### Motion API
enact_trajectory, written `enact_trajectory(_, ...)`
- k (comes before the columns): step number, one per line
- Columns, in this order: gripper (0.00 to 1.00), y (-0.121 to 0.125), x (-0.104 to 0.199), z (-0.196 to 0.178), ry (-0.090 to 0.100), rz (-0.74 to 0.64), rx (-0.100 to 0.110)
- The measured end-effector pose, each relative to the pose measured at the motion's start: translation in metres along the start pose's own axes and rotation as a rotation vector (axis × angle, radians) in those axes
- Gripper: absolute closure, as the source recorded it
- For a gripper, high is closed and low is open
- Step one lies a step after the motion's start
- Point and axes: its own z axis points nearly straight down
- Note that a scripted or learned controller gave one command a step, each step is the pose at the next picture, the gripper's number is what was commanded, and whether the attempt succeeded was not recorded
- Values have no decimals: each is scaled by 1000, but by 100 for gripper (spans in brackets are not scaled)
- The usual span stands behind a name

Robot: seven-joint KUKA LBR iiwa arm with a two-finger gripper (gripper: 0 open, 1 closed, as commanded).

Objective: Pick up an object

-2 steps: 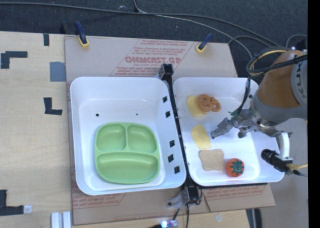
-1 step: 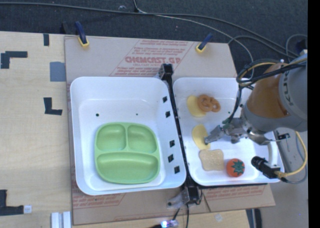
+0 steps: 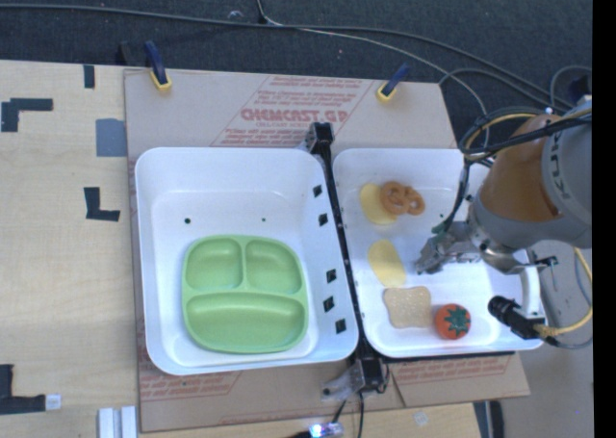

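While a green divided plate [image 3: 245,294] lies in the left bin [image 3: 154,234], the right bin [image 3: 452,159] holds a pretzel [image 3: 400,198], two yellow pieces, a toast slice [image 3: 408,306] and a tomato [image 3: 452,322] by its near edge. Right of the lower yellow piece [image 3: 387,262], the tool [image 3: 429,260] hangs low, grasping nothing visible; whether it is open is unclear.

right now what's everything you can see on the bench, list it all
shallow white plastic bins: two, white, side by side on the cardboard sheet
green divided plastic plate: one, green, three compartments, left bin
brown pretzel-shaped toy: one, brown, right bin, far end
pale yellow round pieces: two, yellow, right bin, one partly under the pretzel
tan toast slice: one, tan, right bin, near end
red toy tomato: one, red, green top, beside the toast
blue-and-yellow clamps: two, cardboard's far edge
grey arm with orange band: one, from the right
gripper: one, dark, low in the right bin
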Motion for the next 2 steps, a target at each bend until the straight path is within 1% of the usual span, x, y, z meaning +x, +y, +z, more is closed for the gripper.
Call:
enact_trajectory(1,100,-5,-2,-44,2,1,0)
enact_trajectory(2,100,-2,2,-86,1,-1,-1)
